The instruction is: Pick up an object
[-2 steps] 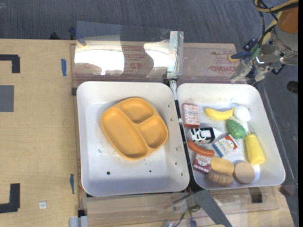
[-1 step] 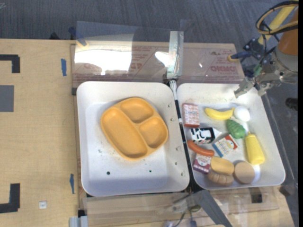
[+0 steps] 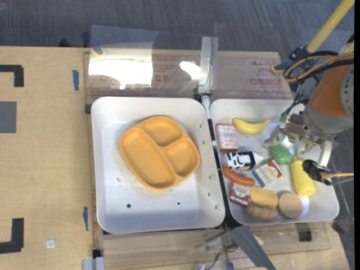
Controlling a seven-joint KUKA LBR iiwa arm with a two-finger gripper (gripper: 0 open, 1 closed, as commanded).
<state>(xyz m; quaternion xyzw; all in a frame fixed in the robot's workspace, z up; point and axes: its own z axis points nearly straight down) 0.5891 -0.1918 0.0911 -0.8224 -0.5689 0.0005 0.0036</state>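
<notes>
Holding an orange divided plate [image 3: 160,152], the left bin [image 3: 107,167].

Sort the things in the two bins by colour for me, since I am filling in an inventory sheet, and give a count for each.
Orange: 2, the divided plate and sausage
Yellow: 2, the banana and bottle
Green: 1, the green item under the gripper
Tan or brown: 3, the bread-like pieces
Printed cartons and packets: 4
Total: 12

The arm [image 3: 337,94] is cut off by the right edge. The gripper [image 3: 287,142] partly covers a green object [image 3: 279,153], its fingertips indistinct.
</notes>
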